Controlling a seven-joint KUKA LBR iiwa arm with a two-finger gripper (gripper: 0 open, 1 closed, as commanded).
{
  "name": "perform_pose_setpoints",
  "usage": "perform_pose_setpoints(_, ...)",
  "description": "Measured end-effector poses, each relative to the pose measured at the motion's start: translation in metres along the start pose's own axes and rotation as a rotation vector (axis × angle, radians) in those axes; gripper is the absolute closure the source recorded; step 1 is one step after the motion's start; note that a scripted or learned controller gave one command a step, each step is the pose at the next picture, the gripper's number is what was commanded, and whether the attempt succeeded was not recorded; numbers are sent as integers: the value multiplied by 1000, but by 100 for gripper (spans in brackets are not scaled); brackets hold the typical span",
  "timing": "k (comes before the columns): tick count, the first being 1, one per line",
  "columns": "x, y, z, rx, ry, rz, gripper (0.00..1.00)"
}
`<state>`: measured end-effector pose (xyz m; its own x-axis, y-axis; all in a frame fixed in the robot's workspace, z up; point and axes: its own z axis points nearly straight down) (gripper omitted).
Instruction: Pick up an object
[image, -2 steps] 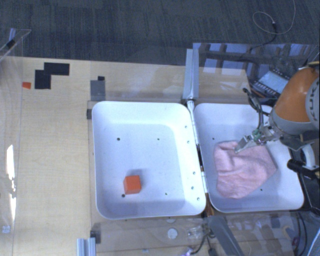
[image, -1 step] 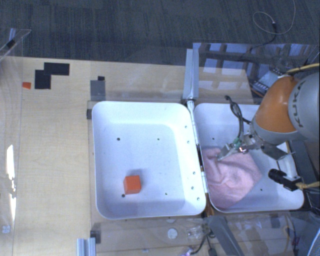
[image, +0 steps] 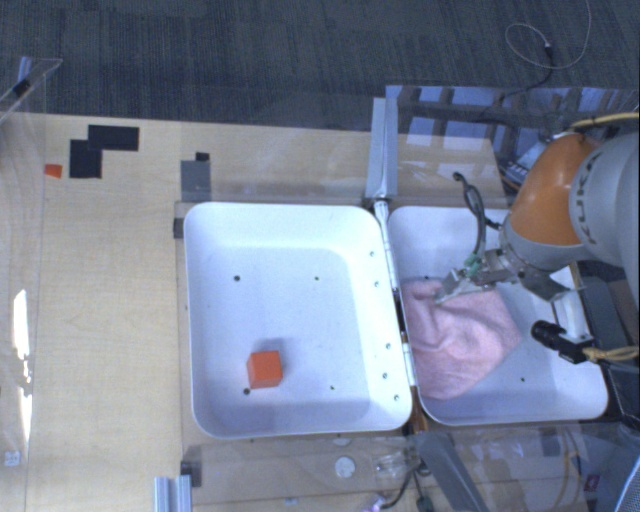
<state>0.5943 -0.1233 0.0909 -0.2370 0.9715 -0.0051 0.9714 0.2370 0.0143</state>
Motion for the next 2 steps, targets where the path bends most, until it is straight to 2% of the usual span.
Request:
perform_pose_setpoints(1,1,-80,-2,-2,-3,-136,0)
perform_pose_setpoints(2,0,-75,-15,-13,-8,-138,100)
